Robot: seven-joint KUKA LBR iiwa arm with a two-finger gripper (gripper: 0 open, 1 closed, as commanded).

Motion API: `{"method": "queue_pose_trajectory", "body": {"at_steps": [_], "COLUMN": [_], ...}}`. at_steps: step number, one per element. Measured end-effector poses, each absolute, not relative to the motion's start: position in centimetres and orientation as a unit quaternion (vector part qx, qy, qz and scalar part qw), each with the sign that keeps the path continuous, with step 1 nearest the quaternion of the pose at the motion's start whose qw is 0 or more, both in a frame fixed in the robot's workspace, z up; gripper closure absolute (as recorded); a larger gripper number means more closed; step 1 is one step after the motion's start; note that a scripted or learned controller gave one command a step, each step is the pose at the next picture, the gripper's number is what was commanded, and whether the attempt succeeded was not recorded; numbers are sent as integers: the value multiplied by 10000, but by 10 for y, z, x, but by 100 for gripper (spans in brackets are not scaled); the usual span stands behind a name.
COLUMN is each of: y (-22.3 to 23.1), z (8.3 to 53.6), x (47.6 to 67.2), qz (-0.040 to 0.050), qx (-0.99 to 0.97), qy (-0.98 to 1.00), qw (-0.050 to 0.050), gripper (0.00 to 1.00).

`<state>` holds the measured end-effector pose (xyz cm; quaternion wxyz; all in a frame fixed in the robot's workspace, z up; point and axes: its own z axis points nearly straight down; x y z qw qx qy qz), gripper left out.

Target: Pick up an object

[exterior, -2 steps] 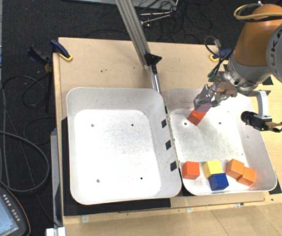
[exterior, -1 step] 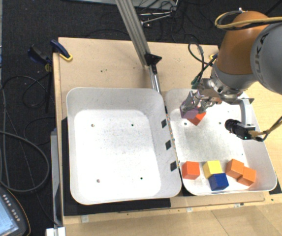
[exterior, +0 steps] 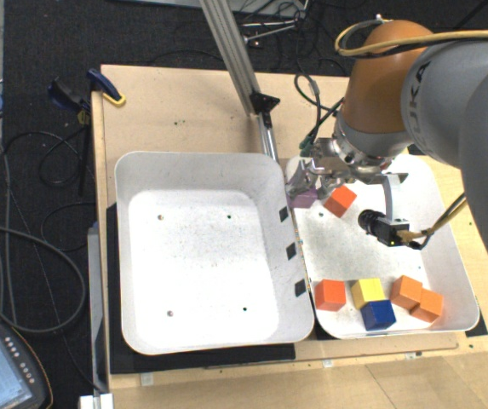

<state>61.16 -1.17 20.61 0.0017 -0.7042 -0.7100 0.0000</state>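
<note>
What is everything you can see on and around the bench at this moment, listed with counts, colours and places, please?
left bin: 1, white, left half of the bench.
right bin: 1, white, right half, partly under the arm.
orange blocks: 4; three at the right bin's near edge, one up by the gripper.
yellow block: 1, near edge of right bin, between orange blocks.
blue block: 1, just in front of the yellow one.
purple piece: 1, at the right bin's far left corner, partly hidden.
clamp: 1, blue and yellow, bench's far left corner.
tablet: 1, floor, lower left.
arm: 1, grey and orange, from the right.
gripper: 1, over the right bin's far end.
</note>
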Motion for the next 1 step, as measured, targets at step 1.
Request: {"method": "queue_pose_trajectory", "body": {"at_steps": [1], "y": [43], "z": [202], "x": [595], "qz": [4], "qx": [-7042], "qy": [-7100], "qw": [22], "gripper": [100]}}
